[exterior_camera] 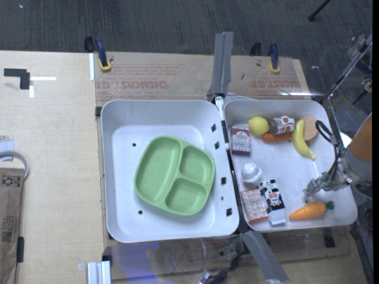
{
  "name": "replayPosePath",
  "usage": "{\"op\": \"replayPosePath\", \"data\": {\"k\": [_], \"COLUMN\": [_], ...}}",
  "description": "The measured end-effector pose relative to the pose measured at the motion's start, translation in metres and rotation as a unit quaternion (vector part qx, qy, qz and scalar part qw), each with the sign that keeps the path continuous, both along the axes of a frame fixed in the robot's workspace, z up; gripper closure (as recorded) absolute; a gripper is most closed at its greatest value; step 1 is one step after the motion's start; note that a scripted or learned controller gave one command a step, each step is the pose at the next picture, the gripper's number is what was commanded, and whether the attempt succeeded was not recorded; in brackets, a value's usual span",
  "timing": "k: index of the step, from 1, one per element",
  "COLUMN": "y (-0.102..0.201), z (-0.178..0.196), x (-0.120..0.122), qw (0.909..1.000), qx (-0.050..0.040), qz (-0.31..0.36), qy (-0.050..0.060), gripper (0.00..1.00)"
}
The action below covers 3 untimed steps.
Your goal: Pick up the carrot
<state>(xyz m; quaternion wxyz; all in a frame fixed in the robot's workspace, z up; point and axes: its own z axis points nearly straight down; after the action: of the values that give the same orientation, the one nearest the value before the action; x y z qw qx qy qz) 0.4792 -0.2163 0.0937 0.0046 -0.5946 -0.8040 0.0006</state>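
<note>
Right bin (331, 108): carrot (307, 211) lies crosswise, tip left; hand (320, 184) state unclear.

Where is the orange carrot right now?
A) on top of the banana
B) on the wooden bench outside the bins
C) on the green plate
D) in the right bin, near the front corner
D: the carrot lies on the floor of the right bin, near its front right corner, just below the pincer.
</note>
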Motion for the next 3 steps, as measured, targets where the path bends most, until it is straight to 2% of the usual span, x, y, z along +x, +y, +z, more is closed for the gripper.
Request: {"op": "replayPosePath", "data": {"k": [1, 2, 3], "y": [0.000, -0.006, -0.005], "z": [0.000, 0.049, -0.006], "x": [0.000, 0.000, -0.001], "qw": [1.0000, 0.9844, 0.9593], "qx": [0.0000, -0.0009, 0.0007], "qz": [0.000, 0.176, 0.282], "qy": [0.000, -0.004, -0.003], "gripper": [0.00, 0.00, 0.00]}}
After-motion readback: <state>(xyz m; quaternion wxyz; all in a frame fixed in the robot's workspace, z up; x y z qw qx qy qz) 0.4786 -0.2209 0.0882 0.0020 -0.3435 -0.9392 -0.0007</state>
